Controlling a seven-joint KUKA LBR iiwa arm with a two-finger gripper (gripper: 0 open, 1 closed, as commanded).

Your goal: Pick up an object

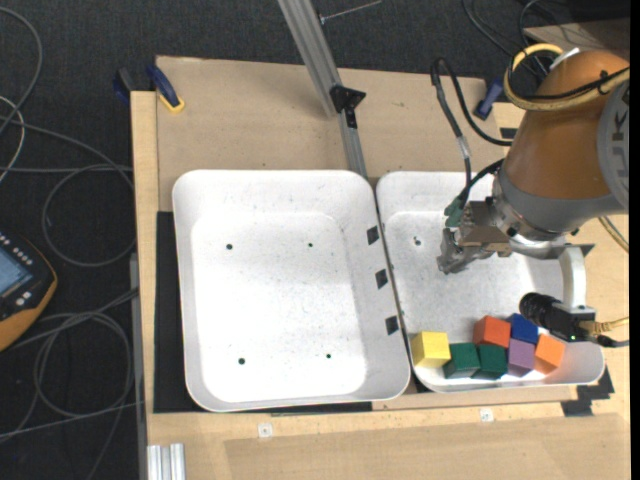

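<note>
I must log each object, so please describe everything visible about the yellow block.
The yellow block is a small cube of plain, matte colour. It sits flat at the near edge of the right bin, at the left end of a cluster of blocks. A green block is beside it, to its right. The gripper is apart, above it.

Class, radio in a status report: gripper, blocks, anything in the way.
Gripper over right bin, holding nothing seen. Blocks clustered at bin's near edge, untouched. Path clear.
</note>
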